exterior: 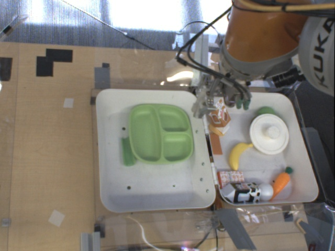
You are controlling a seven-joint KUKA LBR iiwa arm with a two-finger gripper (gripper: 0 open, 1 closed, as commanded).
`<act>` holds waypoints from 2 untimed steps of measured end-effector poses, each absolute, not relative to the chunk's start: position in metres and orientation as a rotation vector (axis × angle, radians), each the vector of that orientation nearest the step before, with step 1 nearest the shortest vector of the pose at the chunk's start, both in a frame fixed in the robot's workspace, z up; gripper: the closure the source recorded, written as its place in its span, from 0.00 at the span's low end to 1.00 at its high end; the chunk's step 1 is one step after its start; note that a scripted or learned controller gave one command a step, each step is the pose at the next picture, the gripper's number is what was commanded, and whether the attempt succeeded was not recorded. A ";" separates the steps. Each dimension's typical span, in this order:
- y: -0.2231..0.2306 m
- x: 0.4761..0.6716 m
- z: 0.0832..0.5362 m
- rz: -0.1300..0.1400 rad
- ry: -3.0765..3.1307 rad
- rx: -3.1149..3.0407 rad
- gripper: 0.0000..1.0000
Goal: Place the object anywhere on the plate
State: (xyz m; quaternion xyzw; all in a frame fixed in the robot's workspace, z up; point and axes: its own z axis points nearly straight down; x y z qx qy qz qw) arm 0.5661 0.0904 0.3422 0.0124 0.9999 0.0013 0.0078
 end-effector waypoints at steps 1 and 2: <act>0.149 0.626 0.395 0.009 3.126 0.099 1.00; 0.231 0.594 0.293 0.006 3.124 -0.294 1.00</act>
